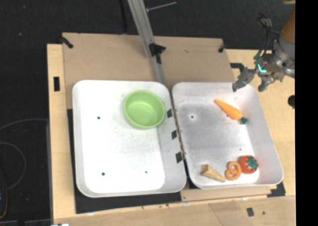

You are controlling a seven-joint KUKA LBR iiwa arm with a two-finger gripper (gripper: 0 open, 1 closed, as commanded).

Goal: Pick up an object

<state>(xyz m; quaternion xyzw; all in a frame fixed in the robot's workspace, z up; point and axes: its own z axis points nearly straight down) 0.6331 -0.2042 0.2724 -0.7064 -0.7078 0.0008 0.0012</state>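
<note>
An orange carrot (229, 110) with a green tip lies in the upper right part of the right bin (213, 135). A red tomato (248, 164), an orange pretzel-like ring (232, 171) and a tan cone (212, 173) rest along that bin's near edge. A green bowl (144, 110) sits at the top of the left bin (99, 140). My gripper (252, 82) hangs over the right bin's far right corner, above and right of the carrot, open with its two dark fingers spread and nothing between them.
A grey metal pole (141, 21) slants down from the top to the gap between the bins. Brown board lies behind the bins on the wooden bench (57, 120). The arm's wrist (283, 56) enters at the right edge.
</note>
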